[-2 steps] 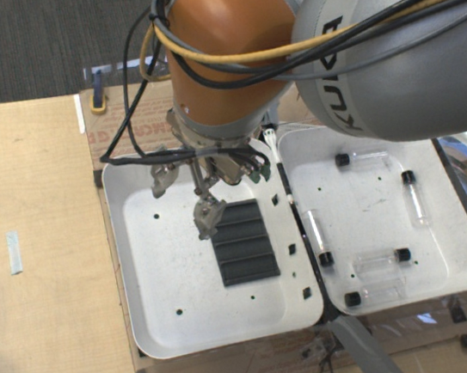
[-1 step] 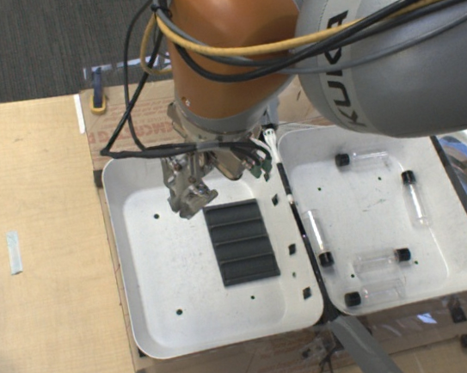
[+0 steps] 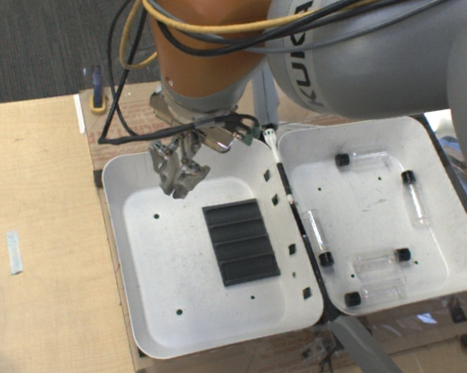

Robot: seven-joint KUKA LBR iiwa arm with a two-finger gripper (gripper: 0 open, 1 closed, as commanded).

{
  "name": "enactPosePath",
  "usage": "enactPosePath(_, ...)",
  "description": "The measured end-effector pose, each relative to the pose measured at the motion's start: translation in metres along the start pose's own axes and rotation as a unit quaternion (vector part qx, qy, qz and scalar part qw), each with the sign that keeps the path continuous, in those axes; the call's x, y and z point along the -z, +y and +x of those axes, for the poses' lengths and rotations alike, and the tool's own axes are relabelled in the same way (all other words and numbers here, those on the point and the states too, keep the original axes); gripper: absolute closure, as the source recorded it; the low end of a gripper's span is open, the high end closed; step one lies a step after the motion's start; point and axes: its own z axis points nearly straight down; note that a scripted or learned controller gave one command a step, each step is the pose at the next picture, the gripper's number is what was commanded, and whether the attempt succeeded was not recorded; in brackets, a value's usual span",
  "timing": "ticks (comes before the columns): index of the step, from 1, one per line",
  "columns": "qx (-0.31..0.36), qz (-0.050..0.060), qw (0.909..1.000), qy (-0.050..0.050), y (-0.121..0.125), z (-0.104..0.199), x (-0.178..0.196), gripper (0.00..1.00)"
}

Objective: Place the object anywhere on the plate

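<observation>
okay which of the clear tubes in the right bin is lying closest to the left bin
The clear tube lying along the right bin's left wall, black cap toward the camera. The other tubes lie farther right.

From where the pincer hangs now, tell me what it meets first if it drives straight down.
Most likely the bare white floor of the left bin, near its back left corner. The pincer points down there, short of the black ridged plate, which lies nearer the camera and to the right. Its height is unclear from this one slanted view.
</observation>
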Motion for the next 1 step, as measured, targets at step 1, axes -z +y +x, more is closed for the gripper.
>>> enactPosePath(1, -0.055, 0.000, 0.9985, 0.001, -0.0148, -0.0051, -0.0368, 1.00)
